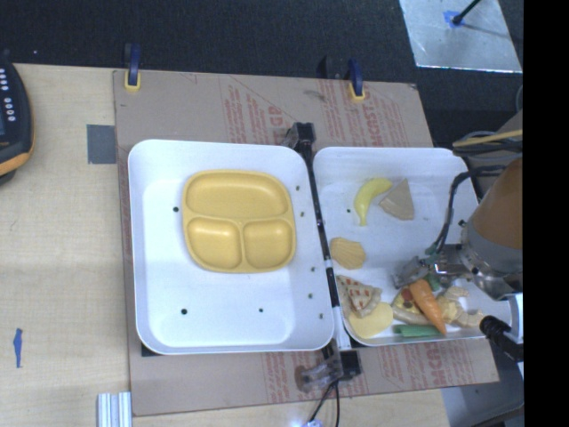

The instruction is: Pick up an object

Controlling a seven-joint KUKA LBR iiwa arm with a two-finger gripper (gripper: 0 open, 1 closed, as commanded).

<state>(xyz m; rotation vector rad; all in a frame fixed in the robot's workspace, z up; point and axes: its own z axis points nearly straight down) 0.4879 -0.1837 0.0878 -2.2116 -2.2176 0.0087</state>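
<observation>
The bench [62, 238] is pale wood, with a brown cardboard sheet [267, 105] on it, held by blue and yellow clamps [132, 68] at the far edge. The floor behind is dark. Two white bins stand side by side on the cardboard. The left bin [160, 265] holds a yellow divided plate [238, 220]. The right bin [427, 163] holds play food: a banana [371, 197] just beside a tan wedge [397, 201], a chip [348, 253], a sandwich slice [357, 294], a yellow disc [372, 320], a carrot [427, 304] and a green bean [420, 332].

The arm [500, 216] comes in from the right, bent low over the near right corner of the right bin. The gripper [425, 274] is just above the carrot, among the heap of food. I cannot tell the state of the gripper here.
</observation>
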